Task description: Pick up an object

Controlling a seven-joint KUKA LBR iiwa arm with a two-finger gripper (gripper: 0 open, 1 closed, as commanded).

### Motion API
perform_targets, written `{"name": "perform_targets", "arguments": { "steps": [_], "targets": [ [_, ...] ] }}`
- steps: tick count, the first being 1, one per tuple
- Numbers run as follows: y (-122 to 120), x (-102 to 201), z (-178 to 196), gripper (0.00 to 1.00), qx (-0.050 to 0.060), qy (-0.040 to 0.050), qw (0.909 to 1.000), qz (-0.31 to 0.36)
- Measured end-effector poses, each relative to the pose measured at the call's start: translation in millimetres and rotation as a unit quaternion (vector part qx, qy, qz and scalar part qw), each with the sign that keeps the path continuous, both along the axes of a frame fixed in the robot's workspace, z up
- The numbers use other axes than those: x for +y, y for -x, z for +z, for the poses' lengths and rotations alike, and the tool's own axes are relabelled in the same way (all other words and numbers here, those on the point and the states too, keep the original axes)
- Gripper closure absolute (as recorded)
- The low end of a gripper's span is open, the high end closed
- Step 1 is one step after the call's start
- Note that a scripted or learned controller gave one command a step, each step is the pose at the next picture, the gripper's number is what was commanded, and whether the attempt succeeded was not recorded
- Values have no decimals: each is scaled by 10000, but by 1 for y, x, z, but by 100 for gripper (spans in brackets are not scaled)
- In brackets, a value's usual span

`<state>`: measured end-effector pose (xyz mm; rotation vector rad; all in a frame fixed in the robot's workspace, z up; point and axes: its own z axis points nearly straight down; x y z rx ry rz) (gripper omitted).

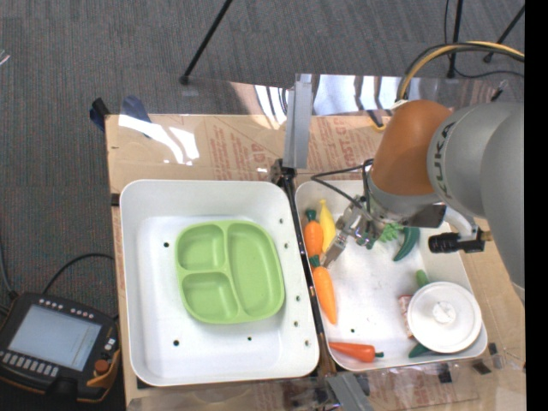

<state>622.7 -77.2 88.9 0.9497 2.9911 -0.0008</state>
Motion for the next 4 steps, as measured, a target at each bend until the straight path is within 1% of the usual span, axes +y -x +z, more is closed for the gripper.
{"name": "perform_targets", "arguments": {
  "steps": [1,2,3,4],
  "targets": [
    [31,-107,11,0,6,1,9979,-654],
    [-7,-61,-1,0,5,-13,9923,-1238],
    [-9,-8,-2,0,25,-6,9720,-2352],
    [40,-17,-2,0,33,-9,9688,-2480]
  ]
}}
